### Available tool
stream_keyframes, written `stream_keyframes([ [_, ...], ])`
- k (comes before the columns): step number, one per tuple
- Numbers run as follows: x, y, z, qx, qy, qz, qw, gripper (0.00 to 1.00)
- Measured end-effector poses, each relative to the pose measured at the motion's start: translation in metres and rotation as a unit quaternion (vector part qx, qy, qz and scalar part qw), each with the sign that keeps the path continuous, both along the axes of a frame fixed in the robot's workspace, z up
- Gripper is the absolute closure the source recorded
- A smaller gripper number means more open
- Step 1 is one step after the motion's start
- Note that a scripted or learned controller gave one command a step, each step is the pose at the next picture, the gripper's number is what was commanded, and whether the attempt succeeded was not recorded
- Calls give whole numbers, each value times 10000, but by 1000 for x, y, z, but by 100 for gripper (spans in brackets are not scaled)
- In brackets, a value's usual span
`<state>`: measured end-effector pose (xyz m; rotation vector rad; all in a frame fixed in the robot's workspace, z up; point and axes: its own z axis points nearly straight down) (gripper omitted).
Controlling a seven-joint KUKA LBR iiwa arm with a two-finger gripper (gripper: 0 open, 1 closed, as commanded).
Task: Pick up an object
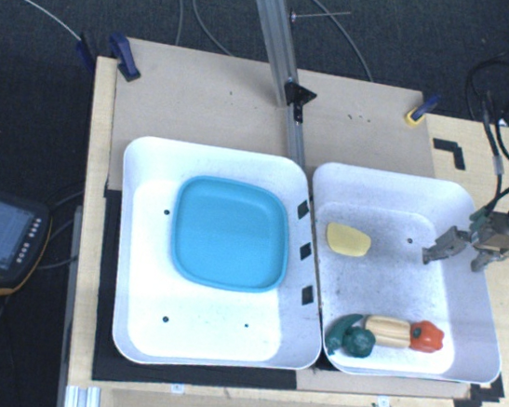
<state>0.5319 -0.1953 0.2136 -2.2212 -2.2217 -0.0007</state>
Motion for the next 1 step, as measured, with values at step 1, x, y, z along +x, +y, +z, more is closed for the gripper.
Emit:
stream_keyframes([
  [1, -2, 2, -62, 5, 25, 0, 10000, 0],
])
